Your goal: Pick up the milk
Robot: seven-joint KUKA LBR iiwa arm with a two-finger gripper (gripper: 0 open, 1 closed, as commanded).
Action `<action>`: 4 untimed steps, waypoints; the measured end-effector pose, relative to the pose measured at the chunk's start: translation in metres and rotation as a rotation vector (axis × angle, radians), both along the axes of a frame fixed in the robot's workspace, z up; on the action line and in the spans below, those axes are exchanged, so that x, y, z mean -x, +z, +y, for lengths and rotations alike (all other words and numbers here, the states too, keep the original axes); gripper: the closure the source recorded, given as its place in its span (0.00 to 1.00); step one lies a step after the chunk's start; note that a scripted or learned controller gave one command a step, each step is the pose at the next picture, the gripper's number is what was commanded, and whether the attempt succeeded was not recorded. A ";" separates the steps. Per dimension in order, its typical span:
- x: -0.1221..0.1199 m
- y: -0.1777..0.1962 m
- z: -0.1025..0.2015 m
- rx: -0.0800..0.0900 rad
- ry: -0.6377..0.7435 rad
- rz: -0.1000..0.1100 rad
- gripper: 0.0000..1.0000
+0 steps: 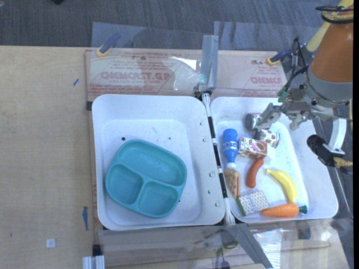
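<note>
Grey two-finger gripper (268, 118) hovers upper right of frame, over the right white bin (322, 203). Fingers apart, nothing betw. them. Blue-and-white milk bottle (229, 145) lies loose beside the divider, w/ room to grab.

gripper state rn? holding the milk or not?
Tool: cannot be told if open or closed. It sits over the right bin, up near the back; nothing visibly held.
</note>
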State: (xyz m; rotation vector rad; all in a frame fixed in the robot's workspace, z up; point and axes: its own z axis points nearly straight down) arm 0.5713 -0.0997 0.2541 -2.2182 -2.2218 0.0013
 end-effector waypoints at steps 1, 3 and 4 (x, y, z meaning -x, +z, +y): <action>-0.017 -0.127 -0.047 0.004 -0.132 -0.020 0.00; -0.054 -0.154 -0.042 0.003 -0.059 -0.015 1.00; -0.066 -0.038 0.012 0.002 0.032 -0.004 1.00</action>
